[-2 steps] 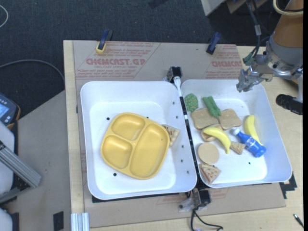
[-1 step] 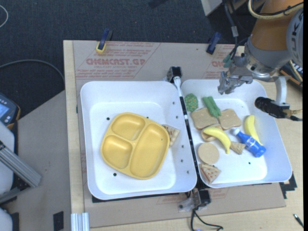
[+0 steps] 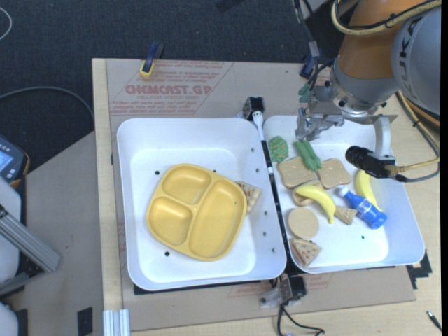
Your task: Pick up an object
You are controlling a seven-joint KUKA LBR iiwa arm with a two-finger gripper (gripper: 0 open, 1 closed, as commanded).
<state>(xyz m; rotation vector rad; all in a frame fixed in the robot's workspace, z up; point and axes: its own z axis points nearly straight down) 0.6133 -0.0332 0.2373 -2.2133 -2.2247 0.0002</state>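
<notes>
On the surface (image 3: pixel 112 187) we see the left bin (image 3: pixel 133 145) holding a yellow divided plate (image 3: pixel 196 211) with a wedge-shaped piece (image 3: pixel 249 193) tucked at its right edge. The right bin (image 3: pixel 399 222) holds a green lumpy item (image 3: pixel 278 148), bread slices (image 3: pixel 294 171), a banana (image 3: pixel 316 198), a round cracker (image 3: pixel 303 223) and a blue bottle (image 3: pixel 365 209). The tool (image 3: pixel 308 133) hangs over that bin's upper left, just above a long green vegetable (image 3: pixel 307 155); we cannot tell how far it is open or whether it touches anything.

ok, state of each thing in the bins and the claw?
yellow divided plate: upright, flat in the left bin, compartments bare
claw: low over the right bin's far end, above the green pickle
blue bottle: lying on its side
two bananas: lying flat
round cracker: flat
</notes>
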